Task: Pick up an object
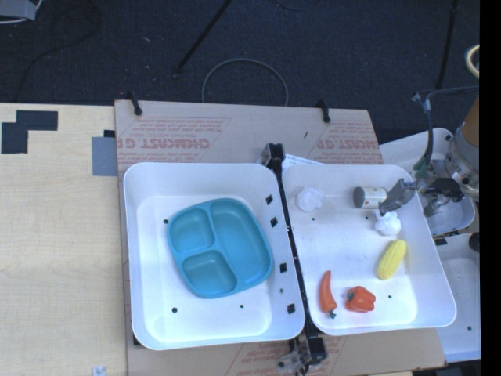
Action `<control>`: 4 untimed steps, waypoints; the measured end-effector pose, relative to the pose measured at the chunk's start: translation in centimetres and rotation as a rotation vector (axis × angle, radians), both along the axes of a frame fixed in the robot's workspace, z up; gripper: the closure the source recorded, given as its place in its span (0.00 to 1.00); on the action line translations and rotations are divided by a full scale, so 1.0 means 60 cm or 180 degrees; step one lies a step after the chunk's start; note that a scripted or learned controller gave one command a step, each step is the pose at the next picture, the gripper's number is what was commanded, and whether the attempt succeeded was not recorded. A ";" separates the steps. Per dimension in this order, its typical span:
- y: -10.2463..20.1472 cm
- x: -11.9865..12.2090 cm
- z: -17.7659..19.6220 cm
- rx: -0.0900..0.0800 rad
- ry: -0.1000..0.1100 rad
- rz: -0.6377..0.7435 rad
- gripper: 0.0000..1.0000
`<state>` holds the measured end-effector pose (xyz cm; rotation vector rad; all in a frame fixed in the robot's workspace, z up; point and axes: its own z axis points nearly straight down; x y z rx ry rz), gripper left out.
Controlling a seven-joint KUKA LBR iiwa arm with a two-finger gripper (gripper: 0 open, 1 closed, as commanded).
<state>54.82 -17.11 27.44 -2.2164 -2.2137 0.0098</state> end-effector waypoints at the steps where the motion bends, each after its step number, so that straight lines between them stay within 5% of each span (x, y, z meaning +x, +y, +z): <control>1: 0.000 0.003 0.008 -0.0007 -0.0030 0.0004 0.00; 4: -0.002 -0.024 -0.277 0.0004 -0.0006 0.0002 0.00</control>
